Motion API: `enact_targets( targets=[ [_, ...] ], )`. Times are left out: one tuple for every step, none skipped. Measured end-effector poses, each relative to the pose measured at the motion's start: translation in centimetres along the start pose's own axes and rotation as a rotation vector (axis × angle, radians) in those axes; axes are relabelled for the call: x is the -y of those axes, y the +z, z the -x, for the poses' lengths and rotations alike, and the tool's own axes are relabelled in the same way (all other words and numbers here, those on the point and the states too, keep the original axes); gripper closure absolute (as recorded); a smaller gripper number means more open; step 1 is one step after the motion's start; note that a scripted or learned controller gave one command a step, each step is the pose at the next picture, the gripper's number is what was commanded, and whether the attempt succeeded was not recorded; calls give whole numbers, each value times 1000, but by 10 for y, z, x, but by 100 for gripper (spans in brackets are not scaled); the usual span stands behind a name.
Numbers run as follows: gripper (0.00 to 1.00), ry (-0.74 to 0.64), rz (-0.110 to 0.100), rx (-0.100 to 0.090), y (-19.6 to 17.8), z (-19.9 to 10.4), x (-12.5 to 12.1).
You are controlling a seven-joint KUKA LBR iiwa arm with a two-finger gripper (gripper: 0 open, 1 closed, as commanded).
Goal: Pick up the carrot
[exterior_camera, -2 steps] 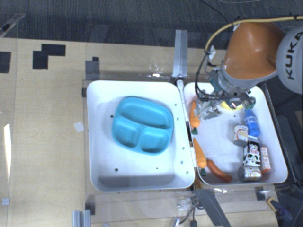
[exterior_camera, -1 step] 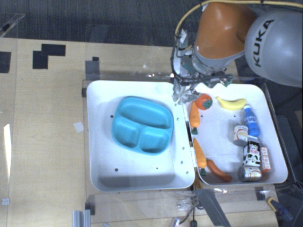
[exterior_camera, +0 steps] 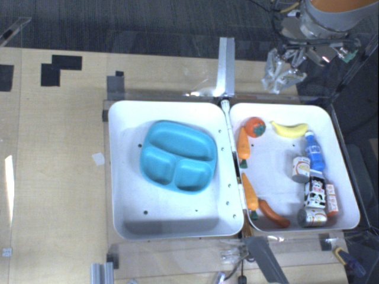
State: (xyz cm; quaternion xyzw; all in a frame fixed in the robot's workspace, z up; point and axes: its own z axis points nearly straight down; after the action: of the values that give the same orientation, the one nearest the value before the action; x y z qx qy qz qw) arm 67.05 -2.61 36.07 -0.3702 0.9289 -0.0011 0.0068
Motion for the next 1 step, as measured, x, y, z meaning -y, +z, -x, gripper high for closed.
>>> enact_targets(
  targets=[
    [100, -147, -2, 0, -20, -65, 69]
  ],
)
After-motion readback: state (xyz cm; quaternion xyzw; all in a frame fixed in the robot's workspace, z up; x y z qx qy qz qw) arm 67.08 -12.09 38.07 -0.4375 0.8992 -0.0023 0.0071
